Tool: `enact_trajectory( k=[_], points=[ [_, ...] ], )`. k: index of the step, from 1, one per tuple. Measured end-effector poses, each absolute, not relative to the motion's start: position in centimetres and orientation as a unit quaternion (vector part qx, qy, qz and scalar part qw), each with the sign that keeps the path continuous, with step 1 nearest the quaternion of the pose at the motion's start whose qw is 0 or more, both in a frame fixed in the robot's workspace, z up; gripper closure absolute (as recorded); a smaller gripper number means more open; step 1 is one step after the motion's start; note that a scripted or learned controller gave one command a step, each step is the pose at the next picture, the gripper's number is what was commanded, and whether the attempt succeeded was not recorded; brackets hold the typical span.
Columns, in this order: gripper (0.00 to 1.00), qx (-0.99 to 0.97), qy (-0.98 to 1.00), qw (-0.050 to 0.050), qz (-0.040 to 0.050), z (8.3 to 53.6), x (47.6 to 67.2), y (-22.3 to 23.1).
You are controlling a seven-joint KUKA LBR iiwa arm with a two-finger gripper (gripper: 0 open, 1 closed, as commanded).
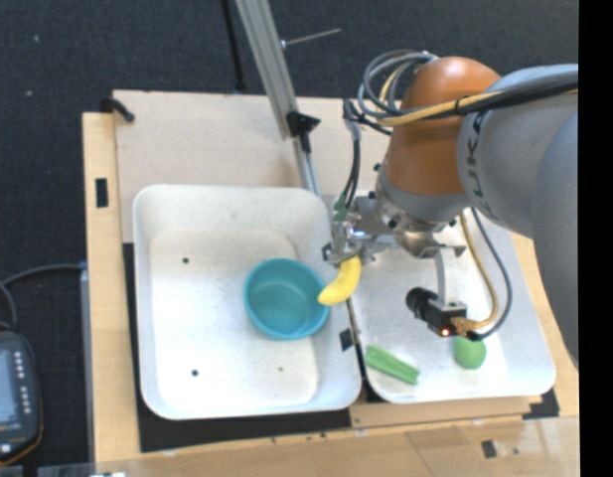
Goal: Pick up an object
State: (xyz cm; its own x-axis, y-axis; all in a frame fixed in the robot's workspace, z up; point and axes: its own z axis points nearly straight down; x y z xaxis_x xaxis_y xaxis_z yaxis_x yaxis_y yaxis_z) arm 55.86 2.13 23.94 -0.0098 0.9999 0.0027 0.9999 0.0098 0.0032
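A yellow banana [341, 281] hangs between the fingers of my gripper [346, 258], which is shut on its upper end, above the ridge between the two bins. Its lower end reaches over the rim of a teal bowl [283, 299] that sits in the left bin [187, 296]. In the right bin [515, 366] lie a green flat piece [391, 364] near the front left corner and a small green ball [469, 353] further right.
A slanted aluminium bar [271, 68] runs from the top of the view down to the bins' shared back corner. The wooden bench edge [107, 266] borders the left bin. A screen device [8, 386] sits off the bench at far left.
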Motion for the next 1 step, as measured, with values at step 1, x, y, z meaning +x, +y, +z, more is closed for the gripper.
enact_trajectory(
  k=[1],
  points=[
    [1.00,0.704,0.710,-0.001,0.0008,23.80,54.23,6.96]
  ],
)
